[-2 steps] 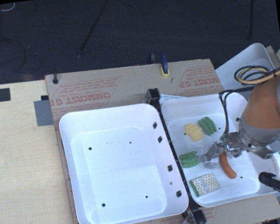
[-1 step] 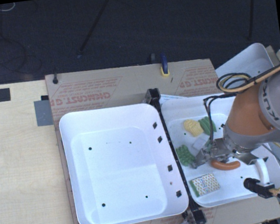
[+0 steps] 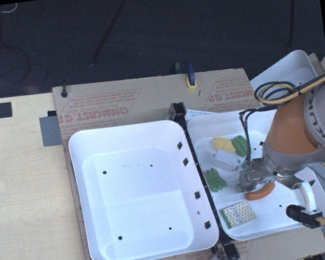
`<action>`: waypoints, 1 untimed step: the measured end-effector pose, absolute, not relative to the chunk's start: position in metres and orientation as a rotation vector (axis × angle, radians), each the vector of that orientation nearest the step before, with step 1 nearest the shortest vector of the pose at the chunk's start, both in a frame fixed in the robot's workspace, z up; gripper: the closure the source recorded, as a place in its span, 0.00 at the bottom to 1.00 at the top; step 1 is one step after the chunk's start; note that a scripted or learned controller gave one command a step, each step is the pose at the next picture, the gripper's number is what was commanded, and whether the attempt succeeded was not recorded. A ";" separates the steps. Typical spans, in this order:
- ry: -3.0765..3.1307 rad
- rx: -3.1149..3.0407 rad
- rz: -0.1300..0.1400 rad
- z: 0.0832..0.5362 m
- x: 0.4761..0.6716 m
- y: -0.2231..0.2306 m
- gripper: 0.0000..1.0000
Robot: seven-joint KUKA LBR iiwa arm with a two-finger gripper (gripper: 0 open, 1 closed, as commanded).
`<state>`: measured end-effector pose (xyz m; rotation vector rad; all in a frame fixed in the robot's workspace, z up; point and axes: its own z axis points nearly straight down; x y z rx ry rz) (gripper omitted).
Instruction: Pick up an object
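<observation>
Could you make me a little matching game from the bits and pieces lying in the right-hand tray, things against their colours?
Things:
1. object at the tray's far side
2. leafy piece near the divider
3. sausage-shaped item by the hand
4. flat patterned packet at the near edge

Colours:
A. orange-red
B. pale with green speckles
C. yellow
D. green

Pairs: 1-C, 2-D, 3-A, 4-B

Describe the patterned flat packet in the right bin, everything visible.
The patterned packet is a small, roughly rectangular flat item with a fine green-and-white speckled print; its material is too small to tell. It lies flat and slightly rotated on the floor of the right bin, near the front left corner, close to the divider between the bins. Nothing touches it: the orange sausage-shaped object and the gripper sit apart, further back.
</observation>
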<state>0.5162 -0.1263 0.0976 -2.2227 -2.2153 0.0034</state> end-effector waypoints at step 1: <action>-2.243 -2.208 -0.021 0.194 0.608 -0.002 1.00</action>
